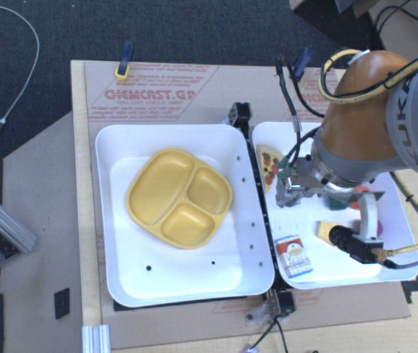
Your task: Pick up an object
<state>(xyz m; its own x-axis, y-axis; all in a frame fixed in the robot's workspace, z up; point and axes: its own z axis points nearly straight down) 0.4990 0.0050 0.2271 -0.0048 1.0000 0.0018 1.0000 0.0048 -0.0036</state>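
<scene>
Two shallow white bins sat side by side on a cardboard-covered bench. The left bin point(113, 271), in the middle of the frame, held one yellow divided plate point(179, 197). The right bin point(334, 268) held the smaller things: a pizza slice point(268, 163) tucked against its upper left wall, a small red-and-white box point(294, 255) near its lower left corner, and a green-and-red piece point(338, 204) partly hidden under the arm. The grey-and-orange arm point(363, 116) reached in from the right. Its gripper point(288, 188) hung over the right bin's left part, just below the pizza slice and near the divide between the bins — whether it was open, closed or gripping anything could not be told from this angle.

The pizza slice looked the likeliest target, and the riskiest. It seemed flat and sat close to the wall, so the gripper might slide over it or strike the rim and come up empty. The arm's bulk hid much of the bin's centre. A blue clamp point(124, 59) at upper left and a black clamp point(240, 113) between the bins' top corners stood clear.
</scene>
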